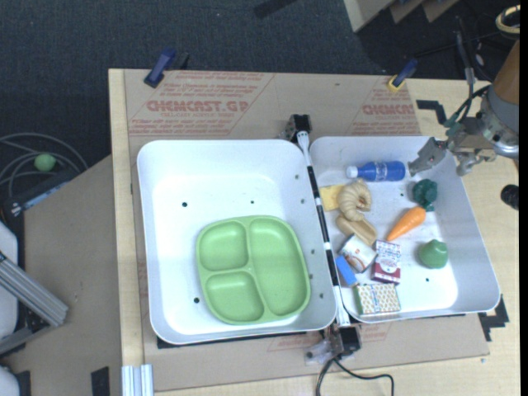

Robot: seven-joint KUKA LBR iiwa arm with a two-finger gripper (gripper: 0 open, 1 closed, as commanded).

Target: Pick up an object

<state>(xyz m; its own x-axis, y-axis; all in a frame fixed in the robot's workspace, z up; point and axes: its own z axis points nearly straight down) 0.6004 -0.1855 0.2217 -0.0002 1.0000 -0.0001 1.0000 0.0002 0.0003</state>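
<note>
Sitting nearest in the left bin (165, 246) is a green divided plate (252, 269); in the right bin (474, 258) a green ball (433, 254) lies nearest, an orange carrot (406, 222) farther, a blue bottle (378, 171) farthest. The tool (450, 157) hangs at the far right rim, fingers spread, grasping nothing.

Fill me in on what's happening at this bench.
A grey arm reaches in from the right, its tool hovering over the right bin's far edge, near the blue bottle and a dark green toy. It holds nothing. The green divided plate sits alone in the left bin.
</note>
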